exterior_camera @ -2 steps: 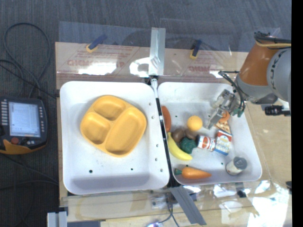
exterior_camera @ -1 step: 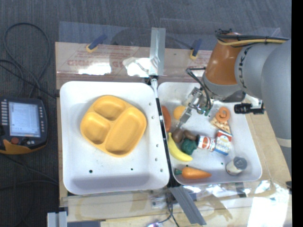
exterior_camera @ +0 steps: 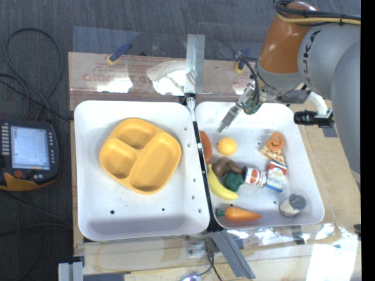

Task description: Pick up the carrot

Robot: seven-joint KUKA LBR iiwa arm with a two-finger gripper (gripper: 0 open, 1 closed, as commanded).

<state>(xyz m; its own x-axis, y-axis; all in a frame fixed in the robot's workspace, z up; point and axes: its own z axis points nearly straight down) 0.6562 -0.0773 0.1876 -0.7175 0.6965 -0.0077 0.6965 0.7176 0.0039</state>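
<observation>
Carrot (exterior_camera: pixel 241 215) is lying along the near edge of the right bin (exterior_camera: pixel 304 157), next to the banana (exterior_camera: pixel 221 186). Gripper (exterior_camera: pixel 225 124) hangs over the bin's far-left corner; can't tell its opening, nothing visibly held.

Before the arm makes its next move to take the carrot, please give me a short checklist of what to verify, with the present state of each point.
1. Carrot in plain sight in the right bin, near its front edge: ok.
2. Pincer above the carrot: not ok; it hangs over the bin's back part, near the orange ball.
3. Carrot between the pincer's tips: not ok; they are well apart from it.
4. Room around the carrot: cannot tell; the banana lies just behind it, and the front wall is close.
5. Path from pincer to carrot: not ok if low; the ball, banana and a dark green item lie between.
</observation>
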